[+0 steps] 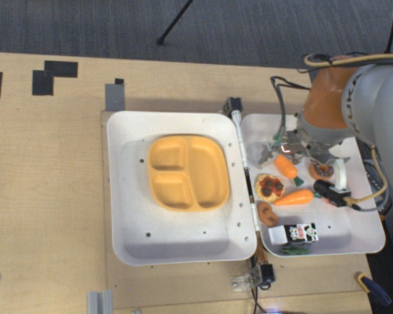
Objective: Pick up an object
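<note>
One black-white labelled box (299,233) — writing unreadable, right bin (354,237)

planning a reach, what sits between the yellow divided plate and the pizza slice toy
In the camera view, the two bins' adjoining white rims lie between the yellow divided plate and the pizza slice toy.

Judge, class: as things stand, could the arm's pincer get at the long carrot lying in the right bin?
Probably yes. The long carrot lies uncovered in the right bin, just below the pincer, with nothing stacked over it.
</note>
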Available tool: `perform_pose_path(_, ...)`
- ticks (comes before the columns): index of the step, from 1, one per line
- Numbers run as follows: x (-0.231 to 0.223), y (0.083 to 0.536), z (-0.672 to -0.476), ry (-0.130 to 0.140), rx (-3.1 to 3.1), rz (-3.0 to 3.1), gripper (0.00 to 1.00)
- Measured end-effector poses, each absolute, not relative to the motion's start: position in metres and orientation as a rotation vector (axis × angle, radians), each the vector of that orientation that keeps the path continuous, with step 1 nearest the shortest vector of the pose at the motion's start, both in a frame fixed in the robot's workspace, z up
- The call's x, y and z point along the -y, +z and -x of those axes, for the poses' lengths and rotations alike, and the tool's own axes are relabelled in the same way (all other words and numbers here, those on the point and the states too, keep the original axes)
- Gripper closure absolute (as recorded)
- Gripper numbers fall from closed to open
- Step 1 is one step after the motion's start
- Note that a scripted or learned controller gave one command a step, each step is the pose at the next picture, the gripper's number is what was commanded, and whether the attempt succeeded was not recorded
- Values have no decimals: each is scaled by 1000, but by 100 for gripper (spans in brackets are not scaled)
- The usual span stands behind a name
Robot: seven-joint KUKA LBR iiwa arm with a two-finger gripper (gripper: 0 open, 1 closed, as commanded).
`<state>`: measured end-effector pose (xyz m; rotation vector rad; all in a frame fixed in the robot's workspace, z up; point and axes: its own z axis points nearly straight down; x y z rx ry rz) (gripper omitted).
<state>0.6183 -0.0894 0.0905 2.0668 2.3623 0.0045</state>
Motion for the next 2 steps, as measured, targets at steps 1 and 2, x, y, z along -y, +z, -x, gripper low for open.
perform_pose_path(1,88,102,-620,12,-2360,-2064,100)
perform_pose_path(2,47,206,-583,6,-2421,-1995,100)
